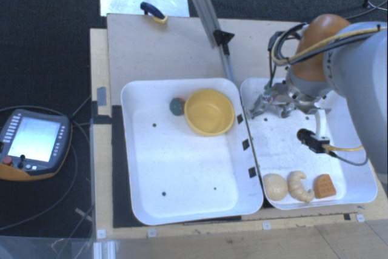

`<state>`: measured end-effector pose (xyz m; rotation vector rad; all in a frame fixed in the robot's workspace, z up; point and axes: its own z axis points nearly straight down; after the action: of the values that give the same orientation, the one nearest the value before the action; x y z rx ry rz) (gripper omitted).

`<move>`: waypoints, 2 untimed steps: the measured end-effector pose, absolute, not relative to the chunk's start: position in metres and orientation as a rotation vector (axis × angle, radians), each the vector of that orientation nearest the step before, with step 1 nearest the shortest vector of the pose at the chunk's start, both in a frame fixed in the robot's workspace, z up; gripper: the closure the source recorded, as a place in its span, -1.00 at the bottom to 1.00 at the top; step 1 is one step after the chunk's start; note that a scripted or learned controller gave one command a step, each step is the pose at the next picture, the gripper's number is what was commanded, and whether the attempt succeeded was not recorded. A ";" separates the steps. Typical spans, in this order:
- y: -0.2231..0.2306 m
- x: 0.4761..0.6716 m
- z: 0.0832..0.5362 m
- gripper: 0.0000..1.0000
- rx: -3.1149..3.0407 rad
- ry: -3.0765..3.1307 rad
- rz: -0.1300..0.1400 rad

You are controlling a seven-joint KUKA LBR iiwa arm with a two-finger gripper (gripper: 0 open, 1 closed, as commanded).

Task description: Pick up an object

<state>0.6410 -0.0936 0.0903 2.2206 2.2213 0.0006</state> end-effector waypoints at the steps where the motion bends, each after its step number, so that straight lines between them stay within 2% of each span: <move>1: -0.094 0.641 0.101 1.00 2.220 2.220 0.002; 2: -0.089 0.639 0.162 1.00 2.218 2.220 0.005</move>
<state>0.6389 -0.0891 0.1621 2.2184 2.2200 0.0045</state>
